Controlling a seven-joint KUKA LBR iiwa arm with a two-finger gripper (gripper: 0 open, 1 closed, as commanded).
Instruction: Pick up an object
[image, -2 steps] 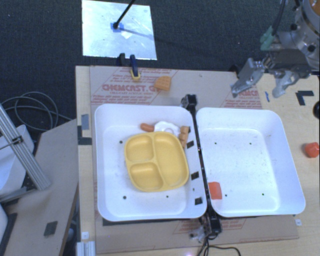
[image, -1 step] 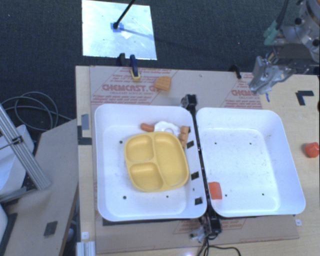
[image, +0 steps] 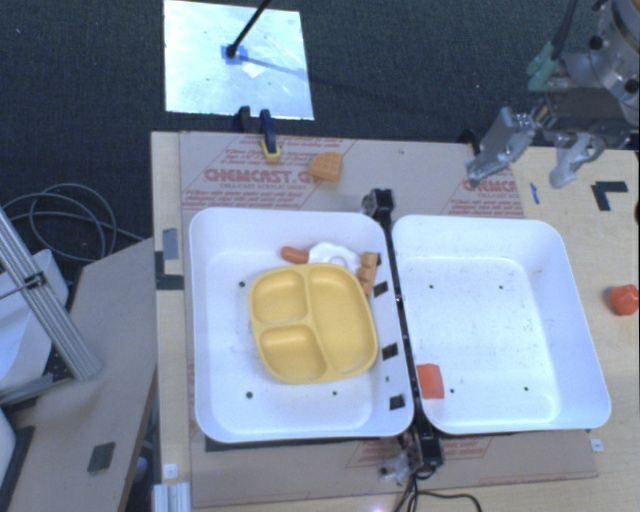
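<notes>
Nearest pick for me is the orange block (image: 430, 380), sitting low-left in the right bin (image: 560, 330), tight vs the bin's left wall. My gripper (image: 527, 156) hangs above the bin's far rim, well apart from it, fingers spread w/ nothing btwn them. Risk, imo: coming down that close to the wall, one finger clips the rim or divider and nudges the block away instead of straddling it.

At centre frame, two white bins: the left bin (image: 215, 330) holds a pale yellow divided plate (image: 311, 323), an orange sausage-like piece (image: 294, 255), a white item (image: 333, 255) and a tan piece (image: 368, 270). The right bin (image: 575, 320) carries an orange-red block (image: 430, 380) at its lower left. The silver-grey gripper (image: 535, 160) is at upper right.
</notes>
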